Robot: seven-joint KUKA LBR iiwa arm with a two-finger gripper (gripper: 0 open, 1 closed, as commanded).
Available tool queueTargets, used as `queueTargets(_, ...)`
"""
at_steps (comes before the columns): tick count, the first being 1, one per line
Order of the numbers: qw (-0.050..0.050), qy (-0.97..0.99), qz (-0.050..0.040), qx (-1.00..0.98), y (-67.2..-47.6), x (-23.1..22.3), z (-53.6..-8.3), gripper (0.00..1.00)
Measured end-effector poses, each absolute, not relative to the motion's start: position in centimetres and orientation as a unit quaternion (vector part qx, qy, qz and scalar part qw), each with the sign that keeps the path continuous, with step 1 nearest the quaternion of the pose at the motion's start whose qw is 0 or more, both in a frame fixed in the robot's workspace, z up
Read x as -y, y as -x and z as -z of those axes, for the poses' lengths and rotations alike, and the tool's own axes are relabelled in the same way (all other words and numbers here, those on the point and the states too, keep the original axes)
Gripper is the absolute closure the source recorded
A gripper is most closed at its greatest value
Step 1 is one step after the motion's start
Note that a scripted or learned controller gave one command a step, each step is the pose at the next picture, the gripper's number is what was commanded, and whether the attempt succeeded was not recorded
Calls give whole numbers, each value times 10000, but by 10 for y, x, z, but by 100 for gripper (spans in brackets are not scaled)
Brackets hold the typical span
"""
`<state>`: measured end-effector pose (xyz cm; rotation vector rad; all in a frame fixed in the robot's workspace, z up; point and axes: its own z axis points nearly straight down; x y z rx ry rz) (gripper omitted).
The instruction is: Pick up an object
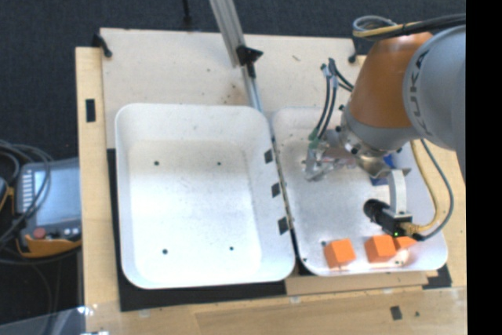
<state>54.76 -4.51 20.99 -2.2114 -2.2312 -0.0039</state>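
The arm [400, 90] reaches in from the right and hangs over the far half of the right bin [314, 208], its orange band and grey wrist covering much of that bin's upper part. The gripper [325, 163] sits low under the wrist, near the bin's left wall, among thin cables and small metal parts. At this slant and sharpness I cannot tell whether the jaws are spread or pressed together, and nothing can be made out between them, so it would be wrong to say that anything is held. The things to pick lie in the same bin but at its near edge: one orange block [340, 253] and a second orange block [381, 248] side by side, close together with a small gap between them, both against the near rim. From the gripper they lie toward the camera and a little to the right, well apart from the jaws, with bare white bin floor between. The first block is the nearer of the two. Both look roughly cube-shaped, with no clear long axis, so a grasp from either direction seems equally workable. A black fitting [378, 211] on the arm's cable run hangs just above the second block and may crowd an approach there. The left bin [196, 192] lies alongside on the pale surface [172, 59]. I judge that the pick has not yet begun.
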Motion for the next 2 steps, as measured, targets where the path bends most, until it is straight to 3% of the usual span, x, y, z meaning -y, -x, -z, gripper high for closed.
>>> queueTargets(2, 4, 7041, 10, 7101, -550, -49, -220, 100)
